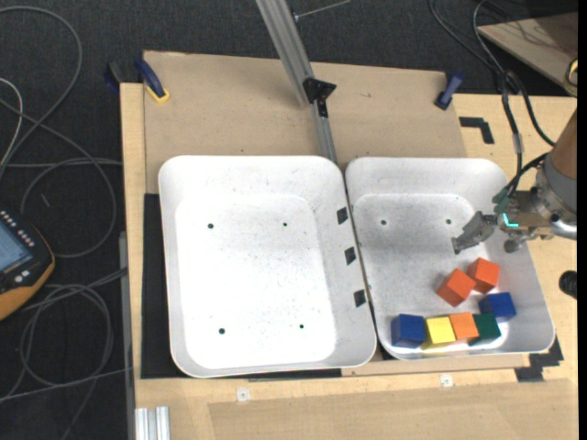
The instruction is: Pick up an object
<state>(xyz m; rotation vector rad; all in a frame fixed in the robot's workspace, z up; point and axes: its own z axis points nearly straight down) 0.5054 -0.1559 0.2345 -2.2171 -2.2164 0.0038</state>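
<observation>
Wooden bench [275, 99] on dark carpet [64, 26], two white bins [183, 246], pincer [491, 232] grip state unclear, above blocks [456, 286].

**Count of things on the bench**

Two white bins: left bin [183, 246], right bin [404, 191]. Seven blocks, all at lower right of the frame: three orange [454, 286] [484, 272] [464, 326], two blue [409, 329] [497, 305], one yellow [440, 330], one green [487, 330]. Two blue clamps along the top: [153, 79] [448, 90].
</observation>
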